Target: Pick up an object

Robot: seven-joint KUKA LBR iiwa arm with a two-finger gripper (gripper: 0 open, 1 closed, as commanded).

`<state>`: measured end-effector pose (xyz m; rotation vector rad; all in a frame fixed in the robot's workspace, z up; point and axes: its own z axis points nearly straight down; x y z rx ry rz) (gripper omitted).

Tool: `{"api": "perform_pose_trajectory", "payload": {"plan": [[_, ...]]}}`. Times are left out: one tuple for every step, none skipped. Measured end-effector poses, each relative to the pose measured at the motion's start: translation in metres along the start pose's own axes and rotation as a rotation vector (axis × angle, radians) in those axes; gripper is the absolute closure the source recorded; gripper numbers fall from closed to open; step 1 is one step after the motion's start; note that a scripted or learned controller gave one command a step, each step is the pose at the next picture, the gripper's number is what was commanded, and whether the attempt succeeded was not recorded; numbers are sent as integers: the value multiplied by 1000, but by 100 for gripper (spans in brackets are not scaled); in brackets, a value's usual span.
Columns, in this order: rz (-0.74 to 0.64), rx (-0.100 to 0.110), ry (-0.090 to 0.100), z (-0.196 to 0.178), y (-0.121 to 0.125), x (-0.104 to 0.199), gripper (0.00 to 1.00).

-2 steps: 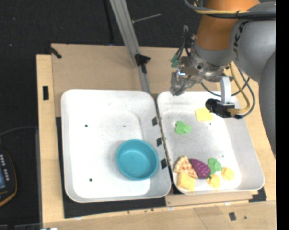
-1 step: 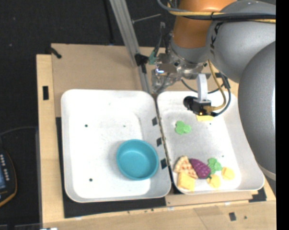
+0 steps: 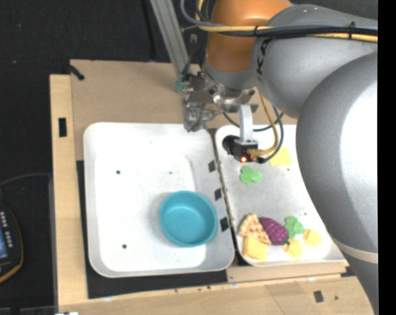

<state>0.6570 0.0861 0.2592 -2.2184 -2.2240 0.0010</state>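
Observation:
My gripper (image 3: 198, 119) hangs over the back rim where the two bins meet, near the far corner of the left bin (image 3: 106, 176). A blue bowl (image 3: 188, 218) sits upright at the front right of the left bin. In the right bin (image 3: 296, 189) lie a small green piece (image 3: 250, 174), a yellow piece (image 3: 281, 157), a waffle-patterned piece (image 3: 249, 226), a purple grape bunch (image 3: 274, 229), a second green piece (image 3: 294, 225) and yellow chunks (image 3: 255, 249). Nothing can be seen held under the gripper.
The arm's large grey body (image 3: 335, 110) covers the right bin's right side and back. A metal strut (image 3: 168, 25) rises behind the bins. A black and orange hand-held pendant (image 3: 0, 238) lies at the left edge, off the bench.

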Motion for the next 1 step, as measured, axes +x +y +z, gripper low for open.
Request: {"api": "perform_pose_trajectory", "payload": {"plan": [[0, 0, -1, 0, 0, -1, 0]]}}
